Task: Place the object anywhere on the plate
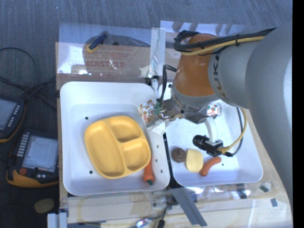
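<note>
— What are you carrying?

— I'm hanging my gripper over the wall between the bins, and a small printed packet is showing right at it. Whether I'm pinching it or merely touching it, I can't tell.

— How will it handle?

— Light, soft and crinkly, I'm guessing; I'm wanting its middle, not a flimsy edge. The plate is waiting just beside it.
</note>
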Robot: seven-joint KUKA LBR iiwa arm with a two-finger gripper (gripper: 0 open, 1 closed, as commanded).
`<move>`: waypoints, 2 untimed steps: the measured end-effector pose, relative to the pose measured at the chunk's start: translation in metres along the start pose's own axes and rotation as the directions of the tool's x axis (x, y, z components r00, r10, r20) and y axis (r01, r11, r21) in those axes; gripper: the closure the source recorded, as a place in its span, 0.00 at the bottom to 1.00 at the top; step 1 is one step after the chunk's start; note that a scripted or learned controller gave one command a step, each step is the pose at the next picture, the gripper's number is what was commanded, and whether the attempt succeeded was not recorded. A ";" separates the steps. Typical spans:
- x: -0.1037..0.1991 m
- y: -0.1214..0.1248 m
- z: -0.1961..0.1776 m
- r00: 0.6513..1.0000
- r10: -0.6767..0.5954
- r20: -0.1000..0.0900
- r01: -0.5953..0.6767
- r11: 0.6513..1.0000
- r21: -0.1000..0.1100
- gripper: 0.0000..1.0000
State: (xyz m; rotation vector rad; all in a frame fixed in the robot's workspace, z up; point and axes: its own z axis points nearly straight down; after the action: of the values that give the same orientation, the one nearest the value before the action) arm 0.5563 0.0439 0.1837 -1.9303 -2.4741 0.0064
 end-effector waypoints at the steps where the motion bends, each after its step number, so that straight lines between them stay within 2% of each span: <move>1: 0.069 -0.038 -0.004 0.989 -0.146 0.000 0.146 0.989 0.000 1.00; 2: 0.107 -0.049 -0.024 0.994 -0.113 0.000 0.113 0.994 -0.002 1.00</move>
State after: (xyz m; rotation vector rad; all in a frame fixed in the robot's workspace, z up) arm 0.4831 0.1357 0.2084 -1.7874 -2.5806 0.0036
